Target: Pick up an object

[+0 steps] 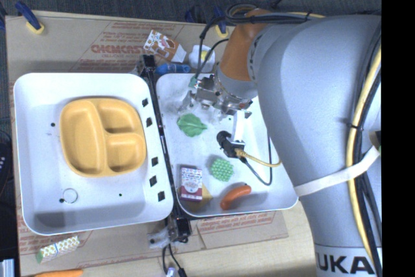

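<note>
My gripper (206,99) hangs over the back part of the right bin (275,201), its metal head just above and behind a green leaf-shaped piece (192,124). Nothing can be seen held in it. Lying further forward in the same bin are a bumpy green ball (222,169), a small red box (190,182) leaning against a yellow wedge (207,193), and an orange sausage (235,196). The grey arm with its orange band (235,55) covers the bin's right side.
The left bin (29,139) holds a yellow compartment tray (102,135) and a small clear ring (69,195). Behind the bins sit a small printed box (159,43), a blue item (172,68) and a white cup (201,55). A black cable plug (227,143) dangles over the right bin.
</note>
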Robot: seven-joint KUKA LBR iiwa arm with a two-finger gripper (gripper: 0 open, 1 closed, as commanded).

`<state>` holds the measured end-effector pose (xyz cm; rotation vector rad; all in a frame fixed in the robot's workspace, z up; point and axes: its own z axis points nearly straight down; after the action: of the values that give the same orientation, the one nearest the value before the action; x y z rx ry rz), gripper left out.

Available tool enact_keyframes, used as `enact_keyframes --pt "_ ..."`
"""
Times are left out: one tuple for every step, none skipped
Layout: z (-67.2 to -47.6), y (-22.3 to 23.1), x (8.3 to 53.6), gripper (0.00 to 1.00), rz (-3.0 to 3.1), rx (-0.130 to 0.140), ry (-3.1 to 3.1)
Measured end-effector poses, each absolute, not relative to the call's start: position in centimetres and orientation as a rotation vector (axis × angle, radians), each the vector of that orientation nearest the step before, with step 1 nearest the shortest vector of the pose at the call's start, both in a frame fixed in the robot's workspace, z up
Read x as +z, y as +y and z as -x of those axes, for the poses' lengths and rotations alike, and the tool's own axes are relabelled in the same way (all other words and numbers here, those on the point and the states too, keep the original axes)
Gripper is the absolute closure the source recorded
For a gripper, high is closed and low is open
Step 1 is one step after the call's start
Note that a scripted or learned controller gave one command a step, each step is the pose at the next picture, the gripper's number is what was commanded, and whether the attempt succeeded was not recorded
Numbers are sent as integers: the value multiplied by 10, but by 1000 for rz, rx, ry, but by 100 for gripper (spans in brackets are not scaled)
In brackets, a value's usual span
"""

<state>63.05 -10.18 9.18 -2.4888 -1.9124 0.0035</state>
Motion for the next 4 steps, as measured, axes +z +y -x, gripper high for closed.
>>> enact_keyframes --pt "-537 -96 91 0 2695 7 -1604" --pt "-606 -98 92 0 2466 2 -1943" --pt "-606 -97 102 100 2460 3 -1947" --pt "-573 -107 208 100 2172 1 -2270"
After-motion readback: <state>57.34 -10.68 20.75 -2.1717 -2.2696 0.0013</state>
